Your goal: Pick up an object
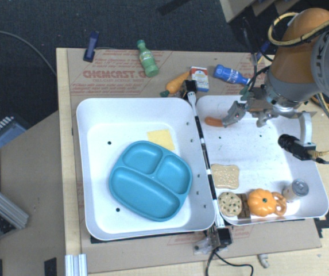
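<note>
My gripper (247,115) hangs over the far part of the right bin (302,171), open, with nothing between its two grey fingers (231,116). A small orange sausage (213,121) lies on the bin floor just left of the left finger. Nearer the front of the same bin are a bread slice (225,176), a round cookie (229,203), an orange pumpkin (263,202) and a small grey knob-like piece (298,187).
The left bin (95,125) holds a blue divided plate (150,180) and a yellow cheese slice (161,137). Behind the bins on the board lie a green bottle (147,58), a blue bottle (231,74), a carrot (177,83), a small carton (199,78) and a blue marker (91,46).
</note>
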